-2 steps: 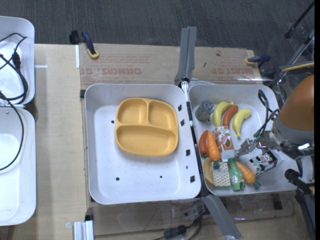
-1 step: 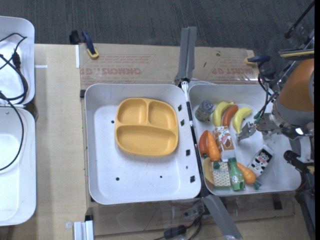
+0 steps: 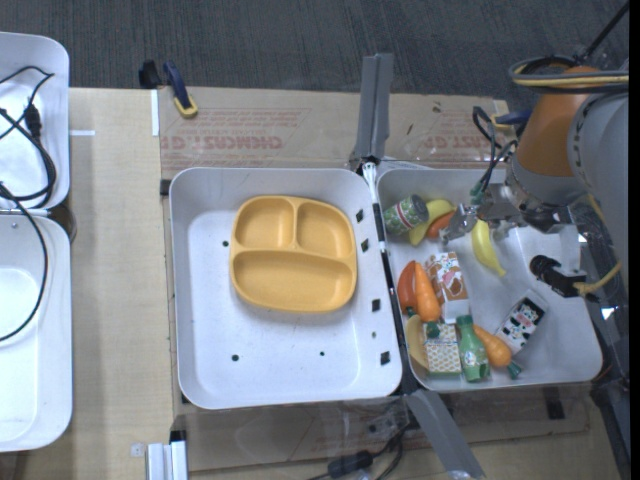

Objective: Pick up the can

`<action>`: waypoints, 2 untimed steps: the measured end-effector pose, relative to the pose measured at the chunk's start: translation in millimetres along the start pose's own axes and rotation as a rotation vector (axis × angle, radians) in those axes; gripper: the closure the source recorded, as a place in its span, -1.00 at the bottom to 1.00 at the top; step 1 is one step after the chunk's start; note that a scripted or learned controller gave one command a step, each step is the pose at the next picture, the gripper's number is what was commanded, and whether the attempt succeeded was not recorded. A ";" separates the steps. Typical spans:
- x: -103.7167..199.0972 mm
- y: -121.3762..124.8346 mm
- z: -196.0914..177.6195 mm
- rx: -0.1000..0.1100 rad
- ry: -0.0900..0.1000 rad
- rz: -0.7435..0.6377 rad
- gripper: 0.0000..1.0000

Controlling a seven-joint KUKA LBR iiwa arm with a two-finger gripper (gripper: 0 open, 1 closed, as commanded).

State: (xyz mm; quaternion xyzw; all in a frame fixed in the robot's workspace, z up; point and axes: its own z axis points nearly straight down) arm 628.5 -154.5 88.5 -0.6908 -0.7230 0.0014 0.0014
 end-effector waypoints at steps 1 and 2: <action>5.3 -46.4 0.0 0.000 0.000 -0.265 -1.00; 6.3 15.4 2.5 0.036 0.014 -0.478 -1.00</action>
